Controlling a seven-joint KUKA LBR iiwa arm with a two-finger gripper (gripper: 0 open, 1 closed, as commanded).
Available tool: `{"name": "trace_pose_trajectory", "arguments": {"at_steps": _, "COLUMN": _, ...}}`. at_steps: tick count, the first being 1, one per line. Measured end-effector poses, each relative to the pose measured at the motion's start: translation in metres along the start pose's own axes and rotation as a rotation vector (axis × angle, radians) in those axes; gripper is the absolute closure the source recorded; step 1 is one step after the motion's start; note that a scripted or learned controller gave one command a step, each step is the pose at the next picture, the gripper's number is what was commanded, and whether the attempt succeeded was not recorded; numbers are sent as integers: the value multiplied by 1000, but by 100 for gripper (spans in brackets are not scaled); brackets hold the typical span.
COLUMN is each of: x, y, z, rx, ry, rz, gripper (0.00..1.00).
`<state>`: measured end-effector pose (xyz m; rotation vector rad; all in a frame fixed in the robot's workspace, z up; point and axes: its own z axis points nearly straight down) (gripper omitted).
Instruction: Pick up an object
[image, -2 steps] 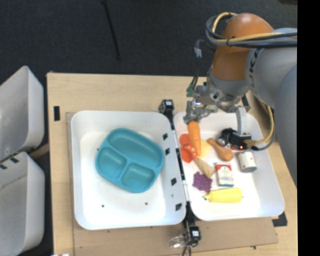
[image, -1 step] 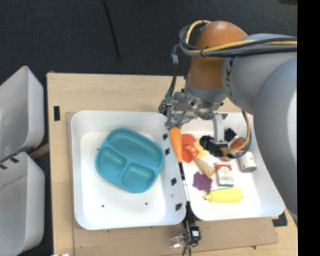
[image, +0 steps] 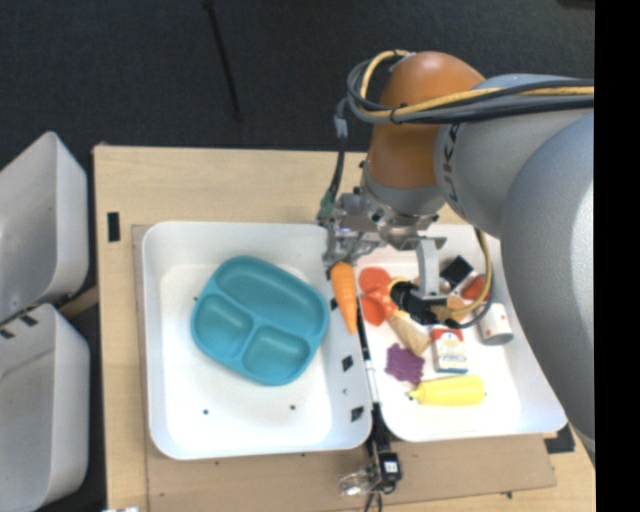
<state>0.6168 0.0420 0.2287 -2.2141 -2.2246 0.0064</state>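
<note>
Grey arm's jaws (image: 345, 243) are hanging right over the long orange toy carrot (image: 344, 295) lying along the bins' divider, probably targeting it; can't tell if they're open.

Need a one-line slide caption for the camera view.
End effector above an orange carrot at the divide between two bins.

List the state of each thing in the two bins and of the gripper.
Gripper: over the divide between the bins, just above the carrot's top.
Carrot: lying along the divide between the bins.
Blue divided plate: flat in the left bin, right side up.
Yellow toy: lying in the right bin.
Purple toy: lying in the right bin.
</note>
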Motion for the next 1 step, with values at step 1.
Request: {"name": "trace_pose_trajectory", "arguments": {"at_steps": 1, "x": -5, "y": 1, "z": -1, "rx": -1, "ry": 0, "rz": 3, "gripper": 100}}
